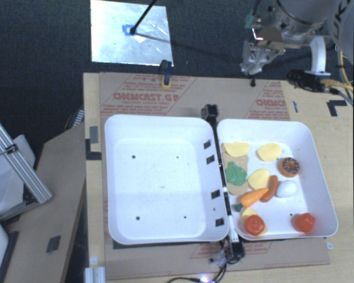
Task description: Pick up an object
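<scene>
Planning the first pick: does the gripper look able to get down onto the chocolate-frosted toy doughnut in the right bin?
Probably yes: the doughnut lies uncovered with bare bin floor beside it, and the gripper hangs above the bench, nothing between them.

Arm [301, 14] enters at top right, far side of scene, grey body, mostly cropped by frame edge. Wrist angled down and left. Gripper [253, 62] hangs at its lower left end, raised high, tips pointing down. Nothing visible between tips. Finger spacing too blurred to read.
</scene>
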{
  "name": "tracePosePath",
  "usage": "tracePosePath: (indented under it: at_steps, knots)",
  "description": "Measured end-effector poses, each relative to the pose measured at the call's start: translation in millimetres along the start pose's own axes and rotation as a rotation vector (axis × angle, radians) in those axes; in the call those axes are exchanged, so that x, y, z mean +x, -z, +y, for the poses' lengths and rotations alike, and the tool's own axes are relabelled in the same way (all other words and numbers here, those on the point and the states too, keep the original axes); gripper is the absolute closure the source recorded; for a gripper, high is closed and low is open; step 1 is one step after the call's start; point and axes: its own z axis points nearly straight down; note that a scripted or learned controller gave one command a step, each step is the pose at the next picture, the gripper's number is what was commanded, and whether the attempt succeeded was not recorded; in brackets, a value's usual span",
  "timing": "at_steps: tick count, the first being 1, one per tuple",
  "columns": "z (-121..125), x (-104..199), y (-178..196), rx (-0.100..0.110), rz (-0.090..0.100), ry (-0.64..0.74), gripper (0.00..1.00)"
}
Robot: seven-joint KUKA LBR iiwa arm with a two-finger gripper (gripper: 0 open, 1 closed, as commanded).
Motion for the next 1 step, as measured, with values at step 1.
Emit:
tracePosePath:
  at_steps: [1]
  knots:
    - [0.2,46.8,69.9,0.006,0.001,0.000,1.00]
